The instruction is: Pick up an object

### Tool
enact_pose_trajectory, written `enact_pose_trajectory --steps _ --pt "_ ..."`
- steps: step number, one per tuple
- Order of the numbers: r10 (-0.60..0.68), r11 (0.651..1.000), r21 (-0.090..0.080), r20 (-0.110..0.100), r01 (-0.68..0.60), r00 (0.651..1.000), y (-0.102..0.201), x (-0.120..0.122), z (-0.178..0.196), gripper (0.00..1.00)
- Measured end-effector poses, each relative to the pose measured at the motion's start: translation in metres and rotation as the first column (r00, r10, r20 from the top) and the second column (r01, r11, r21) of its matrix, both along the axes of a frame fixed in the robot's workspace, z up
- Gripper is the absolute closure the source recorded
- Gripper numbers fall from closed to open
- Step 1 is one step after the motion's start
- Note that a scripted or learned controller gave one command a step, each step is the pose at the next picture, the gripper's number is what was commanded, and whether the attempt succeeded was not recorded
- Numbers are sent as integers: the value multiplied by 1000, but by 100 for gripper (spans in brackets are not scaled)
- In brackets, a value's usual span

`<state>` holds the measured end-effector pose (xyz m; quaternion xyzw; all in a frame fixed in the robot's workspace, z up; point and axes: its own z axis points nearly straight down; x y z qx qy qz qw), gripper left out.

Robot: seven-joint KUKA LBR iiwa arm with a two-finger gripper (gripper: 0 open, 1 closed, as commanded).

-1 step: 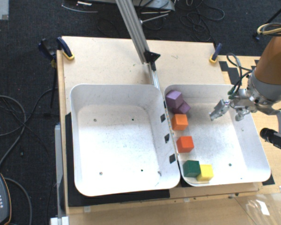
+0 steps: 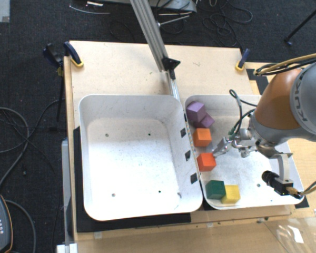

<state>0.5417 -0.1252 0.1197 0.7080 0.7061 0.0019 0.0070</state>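
Two white bins sit side by side on the counter (image 2: 121, 62). The left bin (image 2: 95, 115) takes up the wider share; the right bin (image 2: 247, 199) holds six blocks, all ranged along its left wall.

Nearest the camera, at the front left corner of the right bin, a green block (image 2: 216, 188) and a yellow block (image 2: 231, 194) lie touching each other, green on the left. Just behind them is a red block (image 2: 206, 162). Behind the red block lies an orange block (image 2: 202, 137). Farther back, two purple blocks (image 2: 199, 114) rest against each other close to the bin's far left corner.

The arm (image 2: 289, 107) enters from the right, over the right bin. The end effector (image 2: 221, 147) points left and sits just to the right of the gap between the red and orange blocks, near both. No block is seen between its fingers; whether they are spread or closed cannot be told.

Beyond the bins, a metal post (image 2: 150, 28) slants across the counter. Yellow-tipped clamps (image 2: 73, 57) grip the counter's far corners.
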Motion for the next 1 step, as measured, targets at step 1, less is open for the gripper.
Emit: enact_pose_trajectory --steps 1 --pt "-1 1000 1 -5 1 1000 -70 42 28 0"
